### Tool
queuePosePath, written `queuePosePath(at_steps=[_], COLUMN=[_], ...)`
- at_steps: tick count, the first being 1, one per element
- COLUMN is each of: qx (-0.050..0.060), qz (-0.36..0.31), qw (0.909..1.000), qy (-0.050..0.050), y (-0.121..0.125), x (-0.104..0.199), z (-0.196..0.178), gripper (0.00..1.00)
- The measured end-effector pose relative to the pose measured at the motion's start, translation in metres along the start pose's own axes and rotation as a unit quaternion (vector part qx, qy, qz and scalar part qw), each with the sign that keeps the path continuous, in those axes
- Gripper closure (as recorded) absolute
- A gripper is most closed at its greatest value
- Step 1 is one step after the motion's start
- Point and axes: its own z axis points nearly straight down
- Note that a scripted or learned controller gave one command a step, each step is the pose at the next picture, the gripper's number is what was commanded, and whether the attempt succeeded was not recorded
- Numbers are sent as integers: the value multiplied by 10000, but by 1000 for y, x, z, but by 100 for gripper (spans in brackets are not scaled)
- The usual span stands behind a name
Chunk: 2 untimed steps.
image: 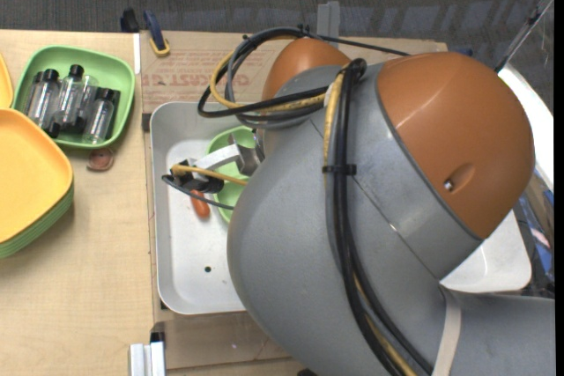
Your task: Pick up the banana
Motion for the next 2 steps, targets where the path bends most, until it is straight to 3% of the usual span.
queuePosePath(at_steps=[1, 2], qx=[78, -140], qz=[-180, -290], qw=[9998, 9995], qy=[-8, -59], y=[12, 35], x=[16, 36], z=[0, -63], gripper=[100, 100])
